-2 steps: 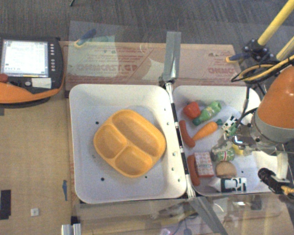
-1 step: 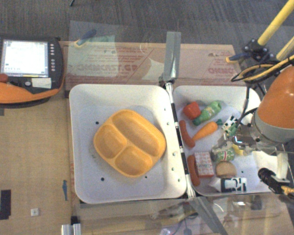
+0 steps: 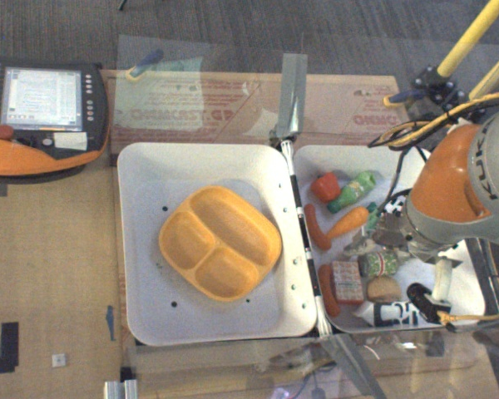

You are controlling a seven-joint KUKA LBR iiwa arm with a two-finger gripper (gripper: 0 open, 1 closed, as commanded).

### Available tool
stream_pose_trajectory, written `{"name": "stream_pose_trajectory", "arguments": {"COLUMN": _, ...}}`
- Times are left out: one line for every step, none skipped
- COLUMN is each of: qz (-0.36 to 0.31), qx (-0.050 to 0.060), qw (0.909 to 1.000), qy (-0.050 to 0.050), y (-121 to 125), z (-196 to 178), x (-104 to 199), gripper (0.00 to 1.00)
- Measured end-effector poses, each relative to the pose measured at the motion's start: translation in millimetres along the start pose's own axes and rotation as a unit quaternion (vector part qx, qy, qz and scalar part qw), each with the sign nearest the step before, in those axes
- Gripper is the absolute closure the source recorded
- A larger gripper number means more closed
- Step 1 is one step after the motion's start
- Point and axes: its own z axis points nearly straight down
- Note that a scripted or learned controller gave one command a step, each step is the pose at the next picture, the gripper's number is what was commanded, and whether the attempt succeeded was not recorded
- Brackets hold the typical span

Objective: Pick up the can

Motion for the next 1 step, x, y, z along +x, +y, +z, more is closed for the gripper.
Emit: {"name": "stream_pose_trajectory", "arguments": {"qz": 0.002, "qx": -0.002, "qw": 1.0000, "qy": -0.001, "y": 0.9, "z": -10.4, "x": -1.5, "gripper": 1.00}}
